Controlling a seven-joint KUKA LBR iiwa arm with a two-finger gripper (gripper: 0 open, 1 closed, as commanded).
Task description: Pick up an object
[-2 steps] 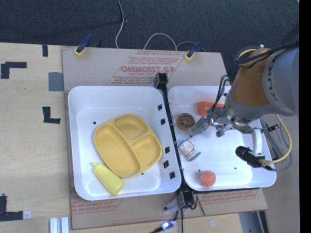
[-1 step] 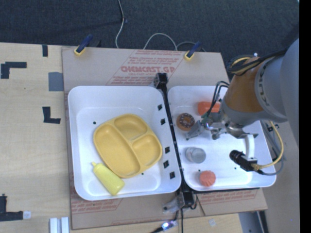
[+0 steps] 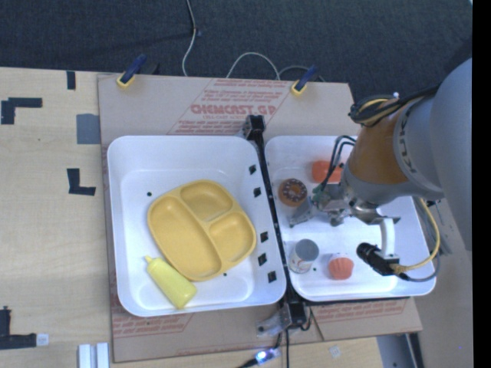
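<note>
robot lab bench, set up for pick trials

sitting on a pale wooden benchtop (image 3: 46,205) marked with black tape pieces (image 3: 77,182); holding two shallow white bins (image 3: 123,205) side by side on a printed cardboard sheet (image 3: 222,110) clamped by yellow-and-blue clips (image 3: 132,70); trailing a thin cable (image 3: 192,21) across dark carpet (image 3: 307,14); hosting a grey industrial arm (image 3: 430,152) with loose wiring, leaning over toy-like props rather than household goods.

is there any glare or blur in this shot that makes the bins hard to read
Camera view: even, soft lighting; mild glare whitens the right bin, weak shadows under the yellow tray. The small items are slightly soft, and the arm looms large and blurred at the right.
</note>
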